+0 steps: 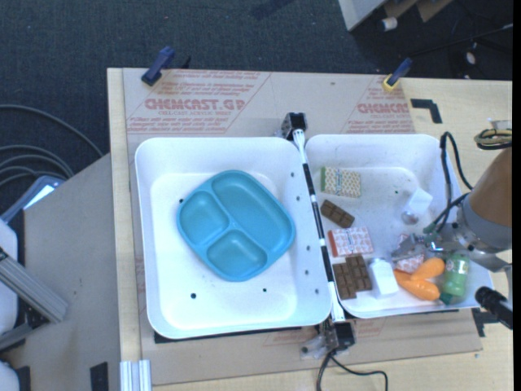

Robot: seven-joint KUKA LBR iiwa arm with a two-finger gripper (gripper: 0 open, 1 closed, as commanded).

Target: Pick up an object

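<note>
While the arm reaches in from the right edge over the right-hand bin (370, 147), the gripper (423, 247) sits low among the clutter at that bin's near right corner; its state cannot be told, the tip being lost among the items.

Step in hand, as judged: descent onto a target, grasp not yet confirmed. Nothing is visibly held.

Likeliest target: the orange carrot-like toy (425, 278), lying flat just below the gripper, touching or nearly touching a green bottle-like item (456, 277) on its right and a small white block (384, 283) on its left. Long axis runs roughly left-right with a slight slant, the left end nearer the bin's front; which end is the tip is unclear.

Next move calls for closing across the short axis of the carrot, then a straight lift; crowding by neighbours risks a double pick or a slip.

Elsewhere in this bin: a chocolate bar (353, 276), a brown wafer piece (336, 213), two printed packets (341, 182) (351, 240). Left bin (163, 300) holds a blue compartment plate (235, 224), well apart.
</note>
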